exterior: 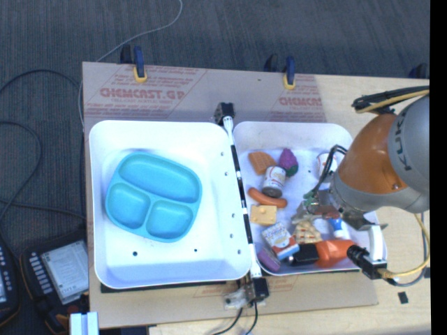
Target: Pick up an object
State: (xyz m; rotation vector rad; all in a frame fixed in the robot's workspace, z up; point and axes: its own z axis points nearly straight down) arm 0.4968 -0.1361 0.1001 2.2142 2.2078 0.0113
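Carpet [63,19] surrounds bench [328,96]; left bin [112,257] holds blue tray [154,195], gripper [311,211] low over right bin [293,129], grip unclear.

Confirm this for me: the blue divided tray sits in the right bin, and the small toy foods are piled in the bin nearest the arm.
Not quite. The camera view shows the blue divided tray in the left bin, not the right one. The rest holds: the small toy foods are piled in the right bin, the one nearest the arm.
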